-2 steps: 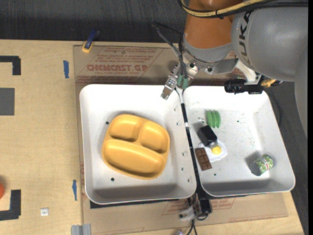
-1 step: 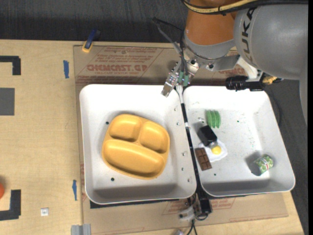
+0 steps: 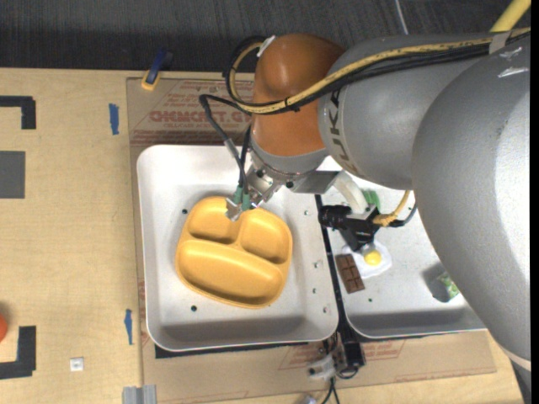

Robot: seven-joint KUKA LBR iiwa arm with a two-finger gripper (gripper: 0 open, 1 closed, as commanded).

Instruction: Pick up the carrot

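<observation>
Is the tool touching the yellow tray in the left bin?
Cannot tell: in the camera view the tool overlaps the yellow tray's upper rim, hiding any gap.

You cannot make out the carrot for certain here. The nearest candidate is a small green scrap [image 3: 239,197] right at the gripper [image 3: 236,205], over the upper rim of the yellow plate [image 3: 232,263] in the left bin [image 3: 160,225]. It may be a leafy top, but no orange body is visible below it. An orange-red blob [image 3: 2,327] lies on the bench [image 3: 67,225], cut by the left edge, too little to identify.
</observation>
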